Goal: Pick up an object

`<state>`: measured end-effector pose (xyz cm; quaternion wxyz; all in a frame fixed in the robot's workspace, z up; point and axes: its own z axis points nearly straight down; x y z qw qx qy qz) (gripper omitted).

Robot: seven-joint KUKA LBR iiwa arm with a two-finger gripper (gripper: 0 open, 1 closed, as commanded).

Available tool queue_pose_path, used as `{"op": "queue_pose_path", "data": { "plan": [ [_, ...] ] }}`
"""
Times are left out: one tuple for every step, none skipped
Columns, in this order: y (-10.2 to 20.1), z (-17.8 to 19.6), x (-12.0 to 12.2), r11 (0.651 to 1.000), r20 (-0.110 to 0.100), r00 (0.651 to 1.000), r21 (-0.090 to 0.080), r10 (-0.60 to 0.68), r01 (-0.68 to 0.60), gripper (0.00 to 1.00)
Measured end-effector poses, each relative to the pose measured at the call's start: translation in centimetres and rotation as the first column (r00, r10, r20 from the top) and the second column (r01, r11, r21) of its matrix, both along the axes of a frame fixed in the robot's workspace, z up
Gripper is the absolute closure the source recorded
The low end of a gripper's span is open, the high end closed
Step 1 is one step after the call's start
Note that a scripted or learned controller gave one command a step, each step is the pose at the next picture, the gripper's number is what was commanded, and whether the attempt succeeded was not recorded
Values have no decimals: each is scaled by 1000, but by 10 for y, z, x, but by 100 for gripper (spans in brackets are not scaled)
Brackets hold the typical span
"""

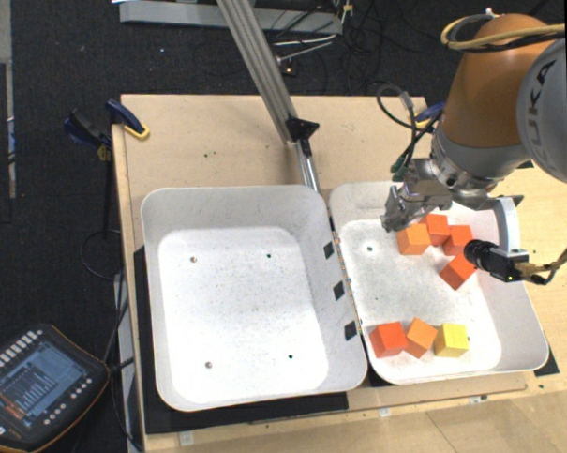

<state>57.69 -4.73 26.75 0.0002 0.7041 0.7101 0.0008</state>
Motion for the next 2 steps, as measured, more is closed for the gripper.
{"op": "queue_pose_path", "data": {
  "plan": [
    [56, -15, 7, 1000, -3, 1000, 1, 0, 0, 100],
    [105, -16, 13, 1000, 0, 1000, 0, 0, 0, 100]
  ]
}}
